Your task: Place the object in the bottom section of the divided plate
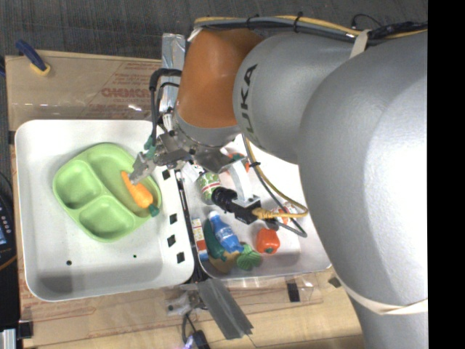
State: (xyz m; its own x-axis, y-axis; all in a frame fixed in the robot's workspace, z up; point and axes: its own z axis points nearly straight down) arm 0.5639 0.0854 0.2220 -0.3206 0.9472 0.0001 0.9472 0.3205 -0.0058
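Carrying carrot (139, 191) over plate (80, 180); gripper (138, 171) grip state unclear. Next, judged: shift to bottom section, release.

The grey arm (349, 144) enters from the right of the camera view and fills most of that side, its broad links tapering toward the orange band (211, 71) above the wrist. Below the band the wrist points down and to the left, ending in the two-finger gripper (140, 167), which sits low over the right-hand part of the left bin. The gripper's fingers (145, 160) are small, dark and seen at a slant from above, so the spacing between them cannot be judged.
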